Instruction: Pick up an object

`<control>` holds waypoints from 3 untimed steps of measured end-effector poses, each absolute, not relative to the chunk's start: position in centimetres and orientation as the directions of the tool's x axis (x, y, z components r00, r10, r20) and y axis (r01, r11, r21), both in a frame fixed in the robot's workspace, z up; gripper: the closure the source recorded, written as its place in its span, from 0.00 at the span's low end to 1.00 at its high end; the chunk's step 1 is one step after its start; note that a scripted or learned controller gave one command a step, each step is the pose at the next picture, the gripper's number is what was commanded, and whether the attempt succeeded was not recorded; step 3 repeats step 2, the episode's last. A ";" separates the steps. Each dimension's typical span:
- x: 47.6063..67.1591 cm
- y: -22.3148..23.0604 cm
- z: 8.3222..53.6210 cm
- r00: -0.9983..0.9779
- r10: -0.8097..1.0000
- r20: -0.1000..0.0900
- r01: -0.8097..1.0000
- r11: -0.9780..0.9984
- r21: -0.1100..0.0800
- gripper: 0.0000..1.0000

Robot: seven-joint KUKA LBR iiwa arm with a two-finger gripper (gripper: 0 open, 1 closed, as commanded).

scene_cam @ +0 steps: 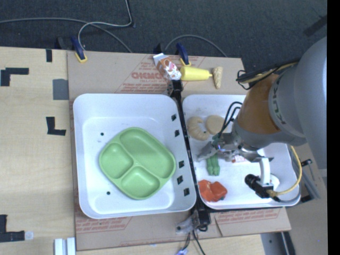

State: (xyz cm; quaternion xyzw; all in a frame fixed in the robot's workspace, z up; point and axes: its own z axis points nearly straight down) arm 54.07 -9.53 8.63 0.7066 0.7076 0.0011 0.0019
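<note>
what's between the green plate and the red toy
In the camera view, the black divider where the two bins meet lies between the green plate and the red toy.

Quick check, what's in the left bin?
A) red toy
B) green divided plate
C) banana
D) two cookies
B: the green divided plate lies in the left bin; the red toy sits in the right bin, and the banana is on the cardboard behind.

I see a small green object point(213, 166) lying just below my gripper point(212, 149), a red-orange one point(212, 190) beyond it, and two tan rounds point(205, 125) above.
</note>
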 end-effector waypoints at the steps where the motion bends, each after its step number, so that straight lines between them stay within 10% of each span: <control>1: 54.1 -9.6 9.6 -0.001 1.000 -0.003 1.000 0.001 0.004 1.00; 3: 56.3 -4.1 18.4 -0.002 1.000 0.000 1.000 0.002 0.000 1.00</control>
